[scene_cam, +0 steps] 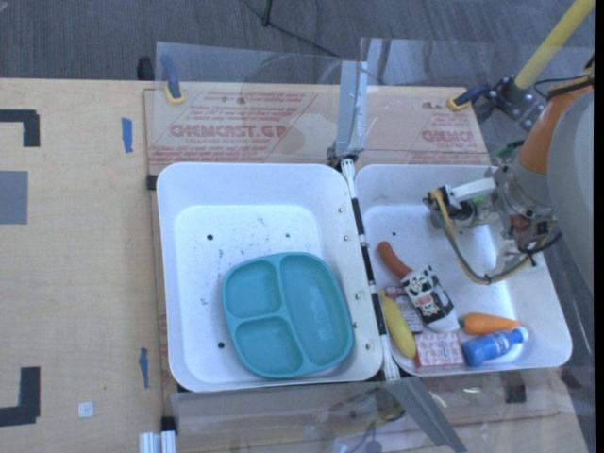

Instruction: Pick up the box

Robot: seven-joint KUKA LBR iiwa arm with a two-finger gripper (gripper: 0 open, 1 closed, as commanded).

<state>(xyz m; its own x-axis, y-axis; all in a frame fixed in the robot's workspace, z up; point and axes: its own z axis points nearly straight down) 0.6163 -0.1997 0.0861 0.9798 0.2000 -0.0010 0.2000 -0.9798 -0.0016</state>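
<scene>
Closest to the lens, a flat red-and-white patterned cardboard box [439,349] lies against the near wall of the right-hand shallow white bin [406,210]. I take it to be the task's thing, though the small black-and-white patterned carton [429,295] just behind it could be a rival reading. The box is hemmed in. A blue plastic bottle [493,347] lies on its side touching its right end, a long yellow banana-shaped piece [397,325] runs along its left, and an orange toy carrot [491,324] lies just behind the bottle. A reddish-brown sausage-shaped toy [394,259] lies further back, apart from this cluster.

Everything loose has collected in the near half of that bin, so the box offers little free edge. A straight-down approach on its exposed top face looks the likeliest way in.

The grey arm with its orange band [566,149] hangs over the far right part of the same bin, well apart from the box and holding nothing that can be seen. Whether the jaws are spread or pressed together cannot be told.

The left-hand white bin [245,220] on the counter [75,253] holds a teal three-compartment plastic plate [286,314], which plays no part in the task.
</scene>
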